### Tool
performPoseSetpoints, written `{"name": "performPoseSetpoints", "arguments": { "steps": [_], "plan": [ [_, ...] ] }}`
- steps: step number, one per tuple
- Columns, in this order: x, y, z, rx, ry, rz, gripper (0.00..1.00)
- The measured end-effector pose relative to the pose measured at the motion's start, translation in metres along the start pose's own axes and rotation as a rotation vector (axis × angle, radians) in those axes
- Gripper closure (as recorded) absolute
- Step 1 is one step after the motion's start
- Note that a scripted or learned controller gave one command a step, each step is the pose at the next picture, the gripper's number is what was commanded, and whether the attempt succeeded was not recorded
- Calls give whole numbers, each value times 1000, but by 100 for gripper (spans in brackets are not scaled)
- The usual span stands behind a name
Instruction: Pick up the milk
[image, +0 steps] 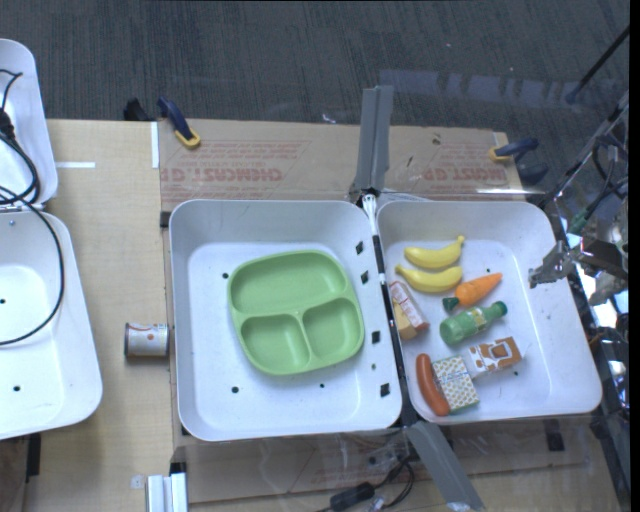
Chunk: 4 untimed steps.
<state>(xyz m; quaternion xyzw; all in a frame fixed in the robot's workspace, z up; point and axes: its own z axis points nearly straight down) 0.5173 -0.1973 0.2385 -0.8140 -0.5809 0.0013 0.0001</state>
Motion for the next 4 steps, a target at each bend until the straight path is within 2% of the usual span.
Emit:
{"name": "performPoseSetpoints", "arguments": {
  "steps": [1,2,3,4],
  "plan": [
    [3,-44,130,3,2,-23,0],
    [3,-44,122,4,2,-20,100],
    [60,-63,39,1,0,157,100],
    [127,-85,22,1,0,-35,100]
  ]
}}
